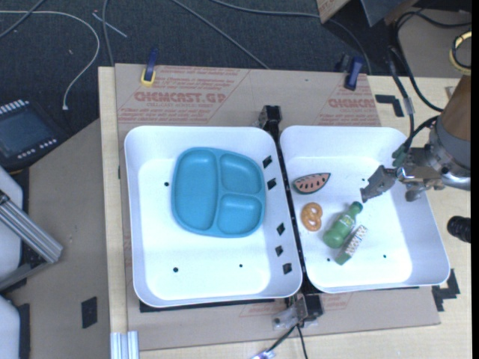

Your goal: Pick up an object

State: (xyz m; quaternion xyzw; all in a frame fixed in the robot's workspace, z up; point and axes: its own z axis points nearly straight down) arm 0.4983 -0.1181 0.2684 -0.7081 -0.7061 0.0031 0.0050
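Green bottle lies tilted — cap toward upper right; pincer open, holding nothing.

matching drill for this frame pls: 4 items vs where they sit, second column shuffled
Things:
1. blue plate
2. watermelon slice
3. pretzel
4. green bottle

Places:
A. right bin, just below the watermelon slice
B. left bin, upper middle
C. right bin, lying tilted, right of the pretzel
D. right bin, near the divider, topmost of the three toys

Pairs: 1-B, 2-D, 3-A, 4-C
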